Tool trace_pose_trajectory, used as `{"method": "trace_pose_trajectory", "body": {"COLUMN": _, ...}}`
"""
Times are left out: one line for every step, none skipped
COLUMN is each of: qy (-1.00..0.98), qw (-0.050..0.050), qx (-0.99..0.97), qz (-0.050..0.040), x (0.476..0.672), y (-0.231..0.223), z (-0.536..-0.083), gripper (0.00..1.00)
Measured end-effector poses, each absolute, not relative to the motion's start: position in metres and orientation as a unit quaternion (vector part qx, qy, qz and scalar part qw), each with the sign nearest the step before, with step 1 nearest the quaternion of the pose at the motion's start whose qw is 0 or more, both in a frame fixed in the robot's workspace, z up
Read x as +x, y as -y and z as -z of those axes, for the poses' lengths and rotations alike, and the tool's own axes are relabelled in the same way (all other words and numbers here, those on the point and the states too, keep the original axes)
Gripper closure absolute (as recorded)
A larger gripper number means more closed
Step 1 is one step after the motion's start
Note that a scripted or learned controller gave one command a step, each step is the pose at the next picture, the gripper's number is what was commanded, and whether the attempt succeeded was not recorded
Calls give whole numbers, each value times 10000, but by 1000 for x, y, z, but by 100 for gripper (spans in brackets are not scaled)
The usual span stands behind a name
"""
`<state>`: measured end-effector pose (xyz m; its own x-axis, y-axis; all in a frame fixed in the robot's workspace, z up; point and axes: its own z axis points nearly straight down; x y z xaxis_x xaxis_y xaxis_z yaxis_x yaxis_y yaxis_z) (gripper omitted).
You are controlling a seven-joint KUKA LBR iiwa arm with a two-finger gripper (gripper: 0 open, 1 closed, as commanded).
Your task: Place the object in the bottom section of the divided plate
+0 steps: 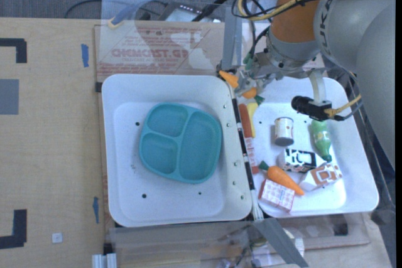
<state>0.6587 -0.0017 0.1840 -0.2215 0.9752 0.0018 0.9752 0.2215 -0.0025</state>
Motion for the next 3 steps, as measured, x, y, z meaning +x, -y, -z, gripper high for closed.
{"method": "trace_pose_trajectory", "body": {"qy": 7815, "qw": 15, "qx": -6239, "qz": -4, "x": 659, "y": 2, "z": -184, "gripper": 0}}
{"method": "trace_pose_trajectory", "body": {"qy": 7819, "qw": 9, "qx": -6234, "qz": 5, "x": 660, "y": 1, "z": -193, "gripper": 100}}
{"method": "trace_pose_trajectory", "body": {"qy": 8256, "qw": 10, "qx": -5643, "qz": -5, "x": 575, "y": -30, "z": -208, "gripper": 100}}
